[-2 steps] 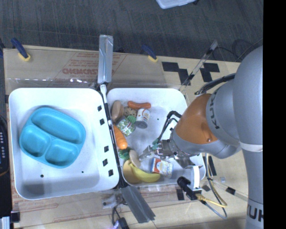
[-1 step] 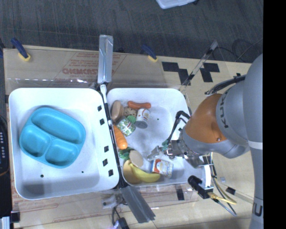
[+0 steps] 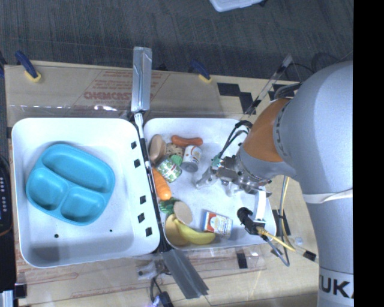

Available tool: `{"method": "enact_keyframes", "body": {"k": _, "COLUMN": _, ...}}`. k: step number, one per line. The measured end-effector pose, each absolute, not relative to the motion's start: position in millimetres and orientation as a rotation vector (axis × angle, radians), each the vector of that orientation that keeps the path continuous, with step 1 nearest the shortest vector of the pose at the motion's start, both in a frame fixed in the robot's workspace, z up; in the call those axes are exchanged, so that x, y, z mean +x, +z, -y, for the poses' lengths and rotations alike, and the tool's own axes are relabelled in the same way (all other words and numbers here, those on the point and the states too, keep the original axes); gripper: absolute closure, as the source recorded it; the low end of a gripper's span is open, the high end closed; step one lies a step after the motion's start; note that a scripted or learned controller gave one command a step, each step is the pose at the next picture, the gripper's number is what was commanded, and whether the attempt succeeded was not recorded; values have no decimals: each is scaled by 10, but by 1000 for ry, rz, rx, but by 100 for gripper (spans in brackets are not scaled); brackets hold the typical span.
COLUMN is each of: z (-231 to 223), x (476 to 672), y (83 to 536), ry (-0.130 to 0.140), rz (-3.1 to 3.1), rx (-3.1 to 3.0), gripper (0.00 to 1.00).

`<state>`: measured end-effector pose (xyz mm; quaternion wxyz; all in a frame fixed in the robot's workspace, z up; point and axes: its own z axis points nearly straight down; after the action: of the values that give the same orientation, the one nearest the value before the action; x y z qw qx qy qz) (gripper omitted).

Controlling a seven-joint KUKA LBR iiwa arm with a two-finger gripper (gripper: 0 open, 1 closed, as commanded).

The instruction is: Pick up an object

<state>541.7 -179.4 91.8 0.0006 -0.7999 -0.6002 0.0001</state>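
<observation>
Setting, seen from above at a slant. A tan bench top [image 3: 180, 84] printed with red lettering [image 3: 107, 95] and a black block pattern [image 3: 237, 93] lies under a clear sheet. 2 blue clamps [image 3: 27, 66] grip its far edge. A metal bar [image 3: 141, 78] stands at that edge's middle. Beyond lies dark grey ribbed floor [image 3: 120, 24], where a white object [image 3: 237, 5] rests. Lighting is even.

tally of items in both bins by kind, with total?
Blue divided tray, left bin: 1
Cans, right bin: 2, one silver, one green
Banana: 1
Carrot: 1
Sausage: 1
Small carton: 1
Tan rounded pieces I can't identify: 2
Total: 9
</observation>
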Motion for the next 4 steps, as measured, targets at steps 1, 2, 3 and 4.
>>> {"method": "enact_keyframes", "body": {"k": 1, "z": 1296, "x": 4772, "y": 922, "ry": -2, "rz": 1912, "rx": -2491, "gripper": 0}}
{"method": "enact_keyframes", "body": {"k": 2, "z": 1718, "x": 5136, "y": 1955, "ry": 0, "rz": 1191, "rx": -2905, "gripper": 0}}
{"method": "enact_keyframes", "body": {"k": 3, "z": 1782, "x": 5509, "y": 1484, "ry": 8, "rz": 760, "rx": -3044, "gripper": 0}}
{"method": "enact_keyframes", "body": {"k": 4, "z": 1096, "x": 4994, "y": 1774, "ry": 5, "rz": 595, "rx": -3079, "gripper": 0}}
